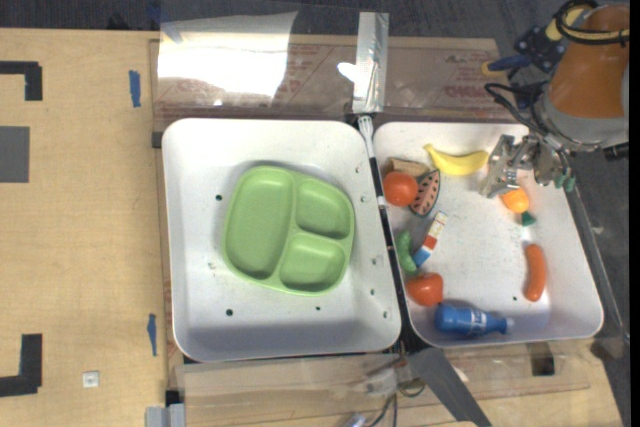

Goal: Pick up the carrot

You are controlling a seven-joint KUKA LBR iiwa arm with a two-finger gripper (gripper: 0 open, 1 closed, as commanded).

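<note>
The carrot (pixel 515 201) is a small orange piece with a green tip (pixel 527 218). It lies in the right bin (pixel 480 245) near the far right wall. My gripper (pixel 506 177) hangs at the bin's far right, directly above the carrot's upper end. Its metal tip comes down to the carrot's top edge, and whether they touch is unclear. The grey arm with its orange band (pixel 590 75) reaches in from the upper right.
The right bin also holds a banana (pixel 455 159), a tomato (pixel 400 188), a watermelon slice (pixel 428 192), an orange sausage (pixel 535 272), a blue bottle (pixel 468 320) and several small pieces on its left side. In the left bin (pixel 190 215) lies a green divided plate (pixel 288 228).
</note>
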